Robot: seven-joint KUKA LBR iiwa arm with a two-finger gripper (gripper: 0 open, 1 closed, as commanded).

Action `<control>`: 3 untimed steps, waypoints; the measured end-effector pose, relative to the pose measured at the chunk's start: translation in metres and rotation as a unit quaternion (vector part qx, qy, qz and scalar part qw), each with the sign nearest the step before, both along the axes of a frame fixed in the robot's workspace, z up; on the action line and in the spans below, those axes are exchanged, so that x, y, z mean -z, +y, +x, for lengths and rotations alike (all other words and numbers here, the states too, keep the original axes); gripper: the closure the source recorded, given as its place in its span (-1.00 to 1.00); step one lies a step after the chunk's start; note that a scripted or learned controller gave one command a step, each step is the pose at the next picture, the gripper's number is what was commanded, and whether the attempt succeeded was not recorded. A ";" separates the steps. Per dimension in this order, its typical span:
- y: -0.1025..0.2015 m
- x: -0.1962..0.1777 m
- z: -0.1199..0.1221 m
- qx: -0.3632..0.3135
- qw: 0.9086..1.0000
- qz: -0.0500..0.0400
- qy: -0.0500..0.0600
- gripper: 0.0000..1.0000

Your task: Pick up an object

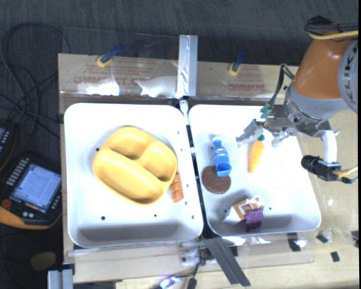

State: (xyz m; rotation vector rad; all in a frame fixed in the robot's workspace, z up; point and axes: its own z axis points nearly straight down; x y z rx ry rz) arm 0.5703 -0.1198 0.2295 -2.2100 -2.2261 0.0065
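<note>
No brand or label reads clearly on the blue bottle (220,157) or the small purple-and-brown box (249,212); any print is too small to tell. The arm (325,77) enters from three o'clock, its orange band above the wrist, bending down over the right bin (289,221). The end effector (266,135) hangs at the bin's one o'clock, fingers spread and released, just above an orange carrot (256,155). A brown disc (216,180) sits at the bottle's six o'clock. In the left bin (84,221) lies a big yellow lump (135,163).
</note>
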 end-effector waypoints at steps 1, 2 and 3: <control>-0.020 0.135 0.017 0.093 0.996 -0.002 0.000 -1.00; -0.020 0.131 0.015 0.091 0.996 0.000 0.004 1.00; 0.049 0.035 -0.028 0.042 0.999 0.000 0.001 1.00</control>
